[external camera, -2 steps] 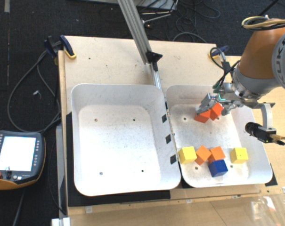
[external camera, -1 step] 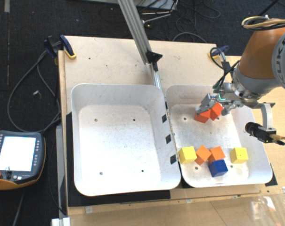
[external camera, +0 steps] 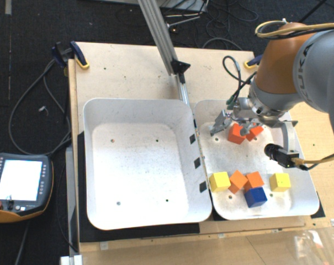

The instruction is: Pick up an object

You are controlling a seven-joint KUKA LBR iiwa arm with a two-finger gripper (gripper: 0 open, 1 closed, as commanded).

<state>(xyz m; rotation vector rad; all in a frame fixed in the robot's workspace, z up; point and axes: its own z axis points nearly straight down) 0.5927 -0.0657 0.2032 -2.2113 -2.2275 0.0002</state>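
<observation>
The gripper hung over the right bin, its fingers pinching an orange-red cube, with a second orange piece just beside it. Near the bin's front lay two yellow cubes, two orange cubes and a blue cube.
</observation>
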